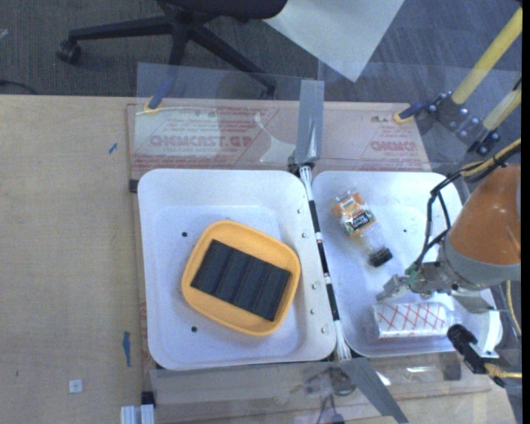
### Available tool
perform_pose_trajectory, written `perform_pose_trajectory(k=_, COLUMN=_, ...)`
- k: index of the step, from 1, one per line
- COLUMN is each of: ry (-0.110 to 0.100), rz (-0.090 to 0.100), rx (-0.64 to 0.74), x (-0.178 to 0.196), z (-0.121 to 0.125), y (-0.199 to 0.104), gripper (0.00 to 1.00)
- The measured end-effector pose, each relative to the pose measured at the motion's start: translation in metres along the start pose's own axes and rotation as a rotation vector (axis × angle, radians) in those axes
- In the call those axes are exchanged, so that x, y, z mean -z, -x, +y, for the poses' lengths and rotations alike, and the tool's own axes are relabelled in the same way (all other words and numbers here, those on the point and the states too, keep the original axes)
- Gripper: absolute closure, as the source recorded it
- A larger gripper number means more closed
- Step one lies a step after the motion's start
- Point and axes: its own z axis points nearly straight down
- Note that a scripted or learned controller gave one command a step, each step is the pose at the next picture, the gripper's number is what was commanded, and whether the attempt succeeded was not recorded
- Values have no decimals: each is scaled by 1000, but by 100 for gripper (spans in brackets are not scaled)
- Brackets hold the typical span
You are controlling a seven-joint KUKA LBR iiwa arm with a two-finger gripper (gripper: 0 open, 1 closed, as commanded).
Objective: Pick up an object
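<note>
Two white bins [157, 273] sit side by side on a bench; gripper [396, 288] hovers above a red-checked packet [411, 319]; whether its jaws are parted or closed is unclear.

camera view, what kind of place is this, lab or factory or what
Probably a robotics lab: a wooden bench bearing two white bins, a grey and orange robot arm reaching in, and an office chair on carpet behind.

Two white bins [166, 199] on a tan desk [58, 248]. Yellow-orange tray [199, 257] with a ribbed black insert [242, 279]. White box [412, 318], red lattice pattern. Small orange-and-white packet [354, 213]; small black piece [380, 257]. Arm [489, 224] grey, banded orange.
</note>
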Motion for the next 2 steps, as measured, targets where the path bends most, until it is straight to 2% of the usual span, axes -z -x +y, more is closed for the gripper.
perform_pose_trajectory(k=1, ry=4, rz=3, rx=-253, x=-21, z=0, y=20, gripper=0)
perform_pose_trajectory(k=2, ry=-2, rz=1, rx=-64, x=75, z=4, y=-83, gripper=0)
